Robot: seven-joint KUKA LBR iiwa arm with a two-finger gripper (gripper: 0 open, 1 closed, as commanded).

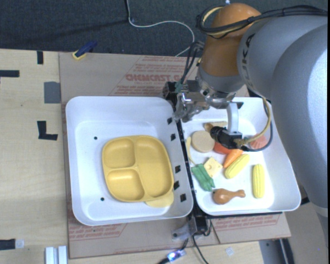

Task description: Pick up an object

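Observation:
The right bin holds toy food. A round beige piece lies near its left wall, with a pale yellow wedge and a green piece below it. A brown drumstick lies at the front, a yellow corn cob to its right, and an orange and yellow piece in the middle. My gripper hangs over the wall between the two bins at their far end, above and left of the beige piece. Nothing shows between its fingers.
The left bin holds a yellow divided plate. A red piece and a pink piece lie partly under the wrist hardware. The grey arm covers the right bin's far right side.

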